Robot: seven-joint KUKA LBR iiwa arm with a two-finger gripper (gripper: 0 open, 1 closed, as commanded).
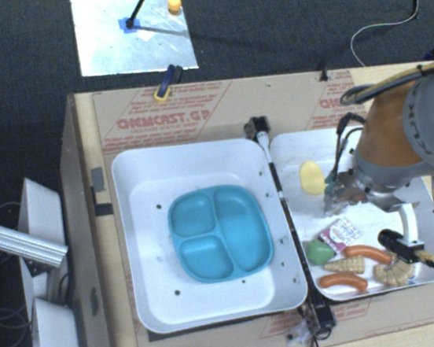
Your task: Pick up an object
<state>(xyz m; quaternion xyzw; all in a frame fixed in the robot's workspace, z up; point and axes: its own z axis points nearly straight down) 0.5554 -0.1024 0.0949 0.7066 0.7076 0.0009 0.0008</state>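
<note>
Cardboard-topped surface carries two white bins: left holds one blue tray; gripper grip unreadable.

Grey arm comes in from the right edge, orange band above the wrist showing at upper right. Wrist bends down and points left. Gripper sits low at the arm's left end, seen from above as a dark grey cluster; fingertips too blurred to read. Cables loop around the wrist.
</note>
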